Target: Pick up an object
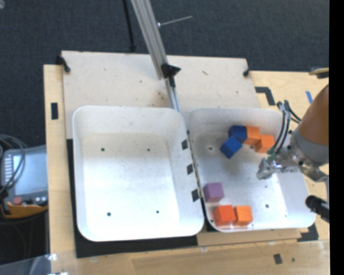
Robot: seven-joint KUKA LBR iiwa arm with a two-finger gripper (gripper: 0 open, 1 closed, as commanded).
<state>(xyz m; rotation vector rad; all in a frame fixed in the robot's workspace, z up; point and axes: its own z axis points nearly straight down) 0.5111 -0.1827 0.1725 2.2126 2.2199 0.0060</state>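
The right bin [286, 208] holds several small blocks. Two blue blocks [233, 141] lie at the back, touching two orange blocks [258, 138] to their right. A purple block [213, 191] sits near the bin's left wall. A red-orange block [223, 214] and an orange block [243, 214] rest side by side at the front edge. My gripper [268, 168] hangs over the right part of this bin, just in front of the orange blocks at the back and apart from them. I see nothing held in it.
The left bin [132, 171] is bare white. A slanted metal rail [152, 36] runs down from the top and ends at the back rims between the two bins. A grey box with cables [20, 176] sits off the bench's left side.
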